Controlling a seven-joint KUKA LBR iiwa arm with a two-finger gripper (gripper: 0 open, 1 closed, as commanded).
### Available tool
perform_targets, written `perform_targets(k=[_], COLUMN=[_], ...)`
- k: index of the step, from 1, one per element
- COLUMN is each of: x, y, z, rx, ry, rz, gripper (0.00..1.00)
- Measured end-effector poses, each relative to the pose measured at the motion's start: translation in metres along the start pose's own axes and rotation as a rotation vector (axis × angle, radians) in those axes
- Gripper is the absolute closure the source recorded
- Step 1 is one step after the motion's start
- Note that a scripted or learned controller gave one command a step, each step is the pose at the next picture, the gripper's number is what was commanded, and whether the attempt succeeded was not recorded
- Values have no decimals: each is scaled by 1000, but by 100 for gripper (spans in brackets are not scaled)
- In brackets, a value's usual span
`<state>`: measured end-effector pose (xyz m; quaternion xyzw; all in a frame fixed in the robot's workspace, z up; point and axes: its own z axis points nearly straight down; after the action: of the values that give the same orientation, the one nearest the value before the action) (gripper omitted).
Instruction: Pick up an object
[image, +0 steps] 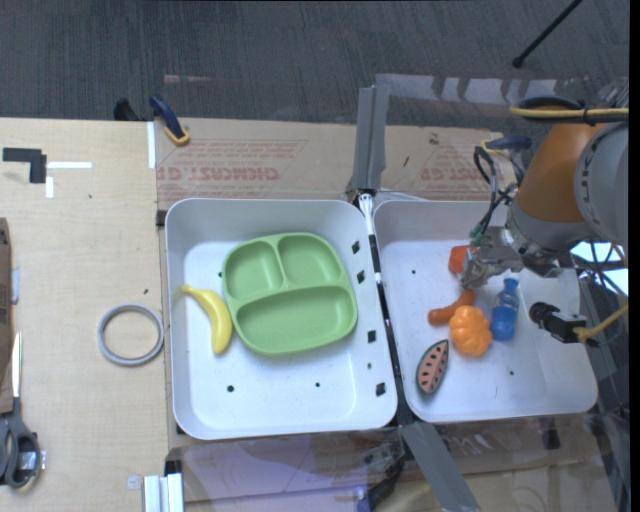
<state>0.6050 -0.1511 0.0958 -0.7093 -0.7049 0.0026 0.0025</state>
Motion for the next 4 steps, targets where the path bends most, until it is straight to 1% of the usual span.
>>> perform_targets(k=[1, 2, 3, 4], x=[115, 66, 66, 22], y=[-3, -15, -15, -12], z=[-97, -189, -189, -15], rx=[-3, -3, -3, -1], ry=[-1, -2, -2, 0], rz=[-7, -5, -5, -3], gripper=[100, 100, 0, 0])
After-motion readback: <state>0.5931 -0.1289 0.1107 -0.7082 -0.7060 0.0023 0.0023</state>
